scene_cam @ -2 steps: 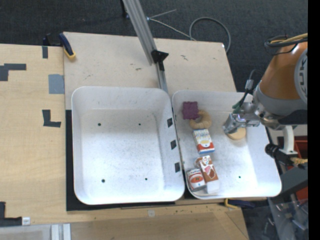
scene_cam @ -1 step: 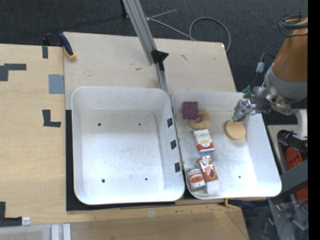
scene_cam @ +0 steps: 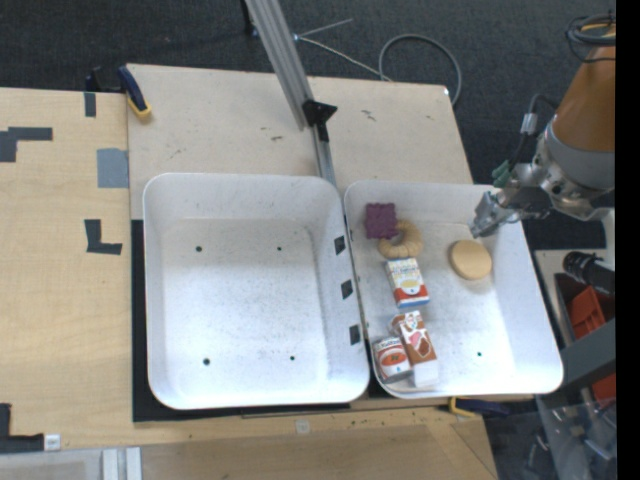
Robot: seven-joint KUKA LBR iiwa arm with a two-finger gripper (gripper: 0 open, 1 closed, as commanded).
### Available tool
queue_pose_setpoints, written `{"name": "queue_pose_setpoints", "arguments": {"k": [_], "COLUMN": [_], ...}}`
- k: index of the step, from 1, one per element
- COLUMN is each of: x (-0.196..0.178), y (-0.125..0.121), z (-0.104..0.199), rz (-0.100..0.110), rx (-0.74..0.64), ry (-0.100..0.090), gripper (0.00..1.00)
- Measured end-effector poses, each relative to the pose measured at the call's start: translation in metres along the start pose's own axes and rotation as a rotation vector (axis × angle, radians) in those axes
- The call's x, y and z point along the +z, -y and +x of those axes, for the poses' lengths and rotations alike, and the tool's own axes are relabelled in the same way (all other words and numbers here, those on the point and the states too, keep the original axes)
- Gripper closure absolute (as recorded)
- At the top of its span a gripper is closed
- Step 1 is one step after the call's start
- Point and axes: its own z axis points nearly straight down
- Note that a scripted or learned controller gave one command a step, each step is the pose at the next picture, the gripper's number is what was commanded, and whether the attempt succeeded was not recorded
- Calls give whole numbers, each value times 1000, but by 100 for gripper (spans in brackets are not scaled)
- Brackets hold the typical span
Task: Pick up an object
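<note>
Lying nearest the front rim of the right-hand shallow white bin (scene_cam: 520, 353) are a small red and white can (scene_cam: 391, 359) on its side and a red and white carton (scene_cam: 417, 348), the two touching, both close to the bin's left wall. Just behind them, along that same wall, sits a white box with a red picture on its face (scene_cam: 407, 280). Further back again, a tan, lumpy pastry-like piece (scene_cam: 402, 241) rests against a dull purple block (scene_cam: 380, 220), which is the thing closest to the far rim on that side.

Apart from this row, toward the right wall, a round tan bun-shaped object (scene_cam: 470, 260) lies by itself on bare bin floor. The grey two-finger gripper (scene_cam: 487, 214) hangs just behind and above it, near the far right corner of the bin, with nothing between it and the bun. I cannot tell how the jaws stand; the tip is small and blurred, and nothing is visibly held.

The left-hand white bin (scene_cam: 240, 288) sits flush beside the first. Beyond both, a slanted grey metal pole (scene_cam: 285, 53) crosses the pale wooden bench (scene_cam: 60, 188), with a thin looped cable (scene_cam: 420, 58) on the dark floor behind.
</note>
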Motion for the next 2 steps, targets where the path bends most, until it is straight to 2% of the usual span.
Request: {"name": "queue_pose_setpoints", "arguments": {"k": [2], "x": [33], "y": [-34], "z": [101], "rz": [4], "rx": [-5], "ry": [-1], "gripper": [100]}}
